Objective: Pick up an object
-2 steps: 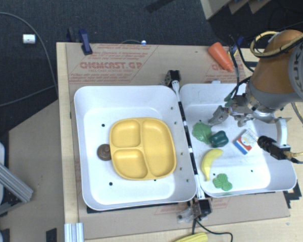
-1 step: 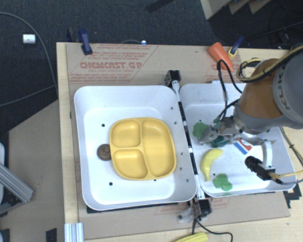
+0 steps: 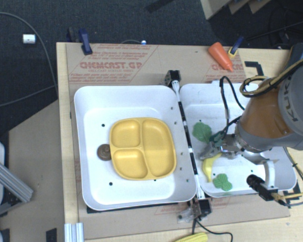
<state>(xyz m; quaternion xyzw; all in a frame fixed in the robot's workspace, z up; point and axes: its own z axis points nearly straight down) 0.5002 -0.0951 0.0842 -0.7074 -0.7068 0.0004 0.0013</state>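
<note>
In the right bin [image 3: 204, 96], my gripper [image 3: 213, 148] hangs low over the bin's left-middle part. A yellow banana-like piece [image 3: 208, 169] lies just below it, touching or nearly touching its tip. A green leafy piece [image 3: 202, 131] sits just above and left of the gripper. Another green piece [image 3: 222, 182] rests near the bin's front edge. The gripper's tip is small and partly hidden by the wrist and cables. I see no object lifted off the bin floor.
The left bin [image 3: 91, 110] holds a yellow divided plate [image 3: 142, 148] with a brown round object [image 3: 104, 152] at its left edge. An orange carrot-like item [image 3: 221, 57] lies on the bench behind the right bin. The arm's bulky grey body [image 3: 267, 120] covers the right bin's right half.
</note>
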